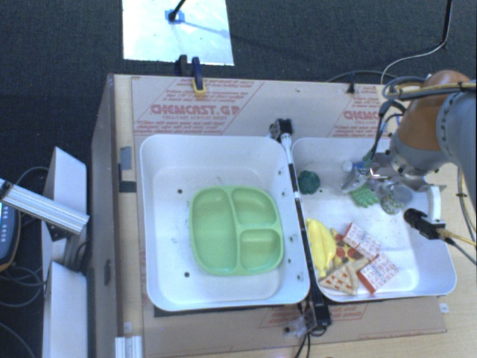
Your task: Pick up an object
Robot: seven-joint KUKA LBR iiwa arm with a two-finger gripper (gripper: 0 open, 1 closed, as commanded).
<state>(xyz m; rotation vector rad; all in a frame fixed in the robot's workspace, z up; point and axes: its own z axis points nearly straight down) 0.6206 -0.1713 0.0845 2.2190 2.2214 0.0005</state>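
Looking down at a slant on a table (223,99) faced with pale board bearing red print. Carrying two shallow white bins side by side, the left bin (160,200) and the right bin (432,267), meeting along a shared middle edge.

Reaching in over the right bin's far right corner with a grey arm (455,129), orange above the wrist. Hanging the hand (378,185) low over the far half of that bin; impossible to tell whether spread, closed or clamped on anything.

Lying just beside the hand, toward the bin's middle: a pale green piece (364,197), long axis running roughly from the left edge toward the right edge, outline too blurred to read further.

Sitting well apart from it, near the right bin's far left corner: a dark green lump (308,180). Crowding the near left corner: a banana (320,246) lying along the left edge, a red-and-white carton (356,237), a second carton (377,272) and a waffle-like wedge (339,280).

Holding a green divided plate (237,230) flat in the middle of the left bin.

Standing on dark carpet (59,36), with a white sheet (175,17) lying beyond the table's far edge and a clamp (197,77) gripping that edge.
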